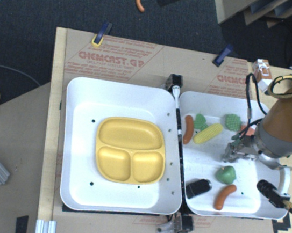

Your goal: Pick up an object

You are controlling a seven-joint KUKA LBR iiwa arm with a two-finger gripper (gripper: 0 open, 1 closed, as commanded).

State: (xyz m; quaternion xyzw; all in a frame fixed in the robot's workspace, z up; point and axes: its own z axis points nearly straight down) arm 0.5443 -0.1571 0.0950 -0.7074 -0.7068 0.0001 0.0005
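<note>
In the right bin (213, 101), my gripper (234, 154) hangs low near the middle, just above a round green fruit (226, 174). Nothing shows in its grasp. A yellow corn cob (208, 133) lies to its left, with a reddish sausage (188, 129) standing along the bin's left wall. Between the sausage and the corn sits a small green piece (200, 120). A bumpy green vegetable (233, 121) rests at the back. A second sausage (225, 196) and a black object (198, 188) lie near the front edge.
The left bin (78, 130) holds a yellow divided plate (130, 150). The grey arm with its orange band (286, 120) covers the right bin's right side. Cables and a black fitting (271, 193) hang by the front right corner.
</note>
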